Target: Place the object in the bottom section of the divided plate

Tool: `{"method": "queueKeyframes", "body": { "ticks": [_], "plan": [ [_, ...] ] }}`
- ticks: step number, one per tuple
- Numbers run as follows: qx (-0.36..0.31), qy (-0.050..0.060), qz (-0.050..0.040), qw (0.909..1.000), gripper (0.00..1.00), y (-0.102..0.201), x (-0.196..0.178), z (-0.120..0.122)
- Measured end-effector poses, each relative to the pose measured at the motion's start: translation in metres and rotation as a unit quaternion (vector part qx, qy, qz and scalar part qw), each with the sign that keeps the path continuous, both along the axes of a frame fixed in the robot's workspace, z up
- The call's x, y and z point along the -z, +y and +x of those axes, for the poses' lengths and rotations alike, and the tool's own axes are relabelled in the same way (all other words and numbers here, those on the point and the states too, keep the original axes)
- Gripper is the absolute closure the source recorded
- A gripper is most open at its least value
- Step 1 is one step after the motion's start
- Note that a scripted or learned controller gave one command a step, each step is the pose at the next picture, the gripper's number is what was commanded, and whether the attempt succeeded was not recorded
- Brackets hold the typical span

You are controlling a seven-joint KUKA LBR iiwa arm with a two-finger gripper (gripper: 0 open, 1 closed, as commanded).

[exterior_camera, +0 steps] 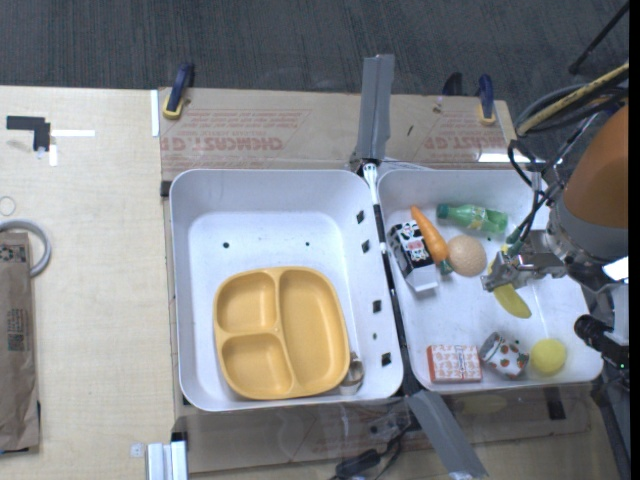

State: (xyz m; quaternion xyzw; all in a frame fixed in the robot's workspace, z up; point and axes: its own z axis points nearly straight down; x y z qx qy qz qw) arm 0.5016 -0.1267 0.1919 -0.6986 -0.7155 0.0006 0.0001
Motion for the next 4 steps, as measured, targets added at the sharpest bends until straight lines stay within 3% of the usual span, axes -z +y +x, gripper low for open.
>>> {"method": "queueKeyframes", "body": {
  "ticks": [2, 3, 4],
  "plan": [
    [0.091, 0.001, -0.0010, 0.9959, 1.00, 0.130, 0.002, 0.045],
    [0.105, 0.001, -0.0012, 0.9944, 1.00, 0.210, 0.002, 0.066],
    [0.105, 0.003, -0.0034, 0.9945, 1.00, 0.208, -0.006, 0.066]
  ]
}}
